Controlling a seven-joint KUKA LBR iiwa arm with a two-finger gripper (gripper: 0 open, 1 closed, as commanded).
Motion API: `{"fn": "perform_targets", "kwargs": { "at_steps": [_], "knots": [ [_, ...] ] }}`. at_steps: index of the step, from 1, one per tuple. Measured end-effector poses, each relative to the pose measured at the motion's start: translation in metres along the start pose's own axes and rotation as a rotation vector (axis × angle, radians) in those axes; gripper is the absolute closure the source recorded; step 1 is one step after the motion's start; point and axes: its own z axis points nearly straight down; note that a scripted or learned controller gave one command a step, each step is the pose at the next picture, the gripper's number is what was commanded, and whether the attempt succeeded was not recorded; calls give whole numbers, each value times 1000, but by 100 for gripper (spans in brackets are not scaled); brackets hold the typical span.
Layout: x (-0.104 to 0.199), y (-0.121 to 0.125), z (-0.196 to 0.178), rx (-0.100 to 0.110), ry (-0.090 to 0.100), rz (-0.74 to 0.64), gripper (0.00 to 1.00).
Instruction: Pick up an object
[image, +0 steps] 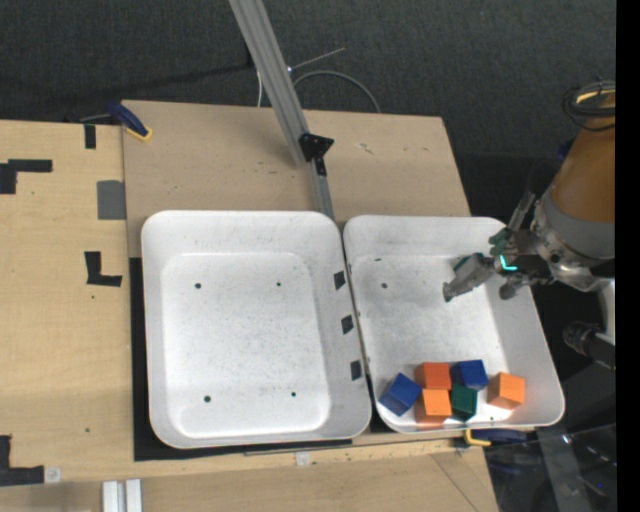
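While the gripper (470, 278) hangs over the right bin (400, 240) with nothing between its spread fingers, no pickup has begun; the blocks (452, 390) lie clustered well below it, toward the bin's near edge.

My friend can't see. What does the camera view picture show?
A robot arm's gripper hangs over the right white bin, nothing between its fingers. Six blocks, orange, blue and green, cluster at that bin's near edge; the left bin sits beside it.

One fixed camera looks down, seemingly slanted, on both bins (245, 225) from moderately far.
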Motion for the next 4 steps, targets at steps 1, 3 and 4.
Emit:
{"fn": "perform_targets", "kwargs": {
  "at_steps": [1, 3, 4],
  "knots": [
    [0, 0, -2, -3, -1, -1, 0],
    [1, -6, 88, 2, 0, 1, 0],
    [-9, -10, 141, 3, 0, 1, 0]
  ]
}}
